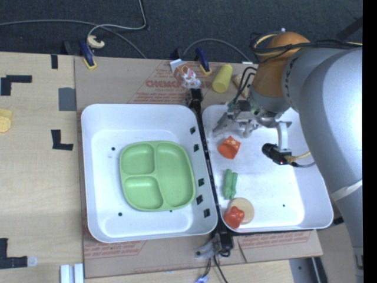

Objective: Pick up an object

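The bench was a pale wooden top (35, 175) marked with black tape pieces, and over it lay a brown cardboard sheet (141, 81) printed with red lettering that sat upside down to me and was too faint to read. Beyond the bench the floor was dark blue-grey carpet (194, 10), with thin cables looping across it and blue clamps gripping the far edge of the cardboard. Two shallow white bins sat side by side, touching along their inner edges. The left white bin (100, 128) held a light green plastic plate with three compartments (157, 175), lying flat near its middle. In the right white bin (294, 199) a small orange-red block (229, 147) lay just below the gripper (240, 121), which hung low at the bin's far end under the grey arm with its orange band; I could not tell whether its fingers were parted or closed, and nothing showed between them. Nearer me lay a green elongated toy vegetable (230, 184), and close to the front wall a red piece resting against a tan round disc (238, 212). A yellow cylinder (222, 78) lay on the cardboard beyond the bins.
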Motion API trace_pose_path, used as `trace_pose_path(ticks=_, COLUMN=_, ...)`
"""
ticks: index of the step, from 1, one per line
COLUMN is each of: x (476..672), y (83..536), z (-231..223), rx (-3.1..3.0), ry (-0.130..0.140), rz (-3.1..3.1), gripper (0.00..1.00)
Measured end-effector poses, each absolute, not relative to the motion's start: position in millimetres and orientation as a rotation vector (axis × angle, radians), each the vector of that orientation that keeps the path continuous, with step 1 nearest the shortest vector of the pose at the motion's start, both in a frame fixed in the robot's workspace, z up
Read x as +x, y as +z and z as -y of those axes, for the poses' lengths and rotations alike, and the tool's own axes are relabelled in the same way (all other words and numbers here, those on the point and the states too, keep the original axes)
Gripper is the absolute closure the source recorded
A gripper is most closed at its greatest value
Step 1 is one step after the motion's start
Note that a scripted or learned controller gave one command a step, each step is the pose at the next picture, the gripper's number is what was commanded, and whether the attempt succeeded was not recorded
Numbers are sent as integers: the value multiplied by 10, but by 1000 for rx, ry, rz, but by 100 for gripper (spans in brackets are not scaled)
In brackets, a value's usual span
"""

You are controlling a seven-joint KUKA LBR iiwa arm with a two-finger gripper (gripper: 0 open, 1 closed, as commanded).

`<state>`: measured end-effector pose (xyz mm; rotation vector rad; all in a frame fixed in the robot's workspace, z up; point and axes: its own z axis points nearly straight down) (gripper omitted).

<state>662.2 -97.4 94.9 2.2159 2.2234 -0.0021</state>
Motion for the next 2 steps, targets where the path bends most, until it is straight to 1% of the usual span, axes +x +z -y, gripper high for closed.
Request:
trace_pose_path(ticks=1, x=6254, y=860, z=976, rx=2217, ry=1, rz=-2221, gripper=0)
trace_pose_path(ticks=2, x=6254, y=954, z=973, rx=2217, ry=0, rz=-2222, gripper=100)
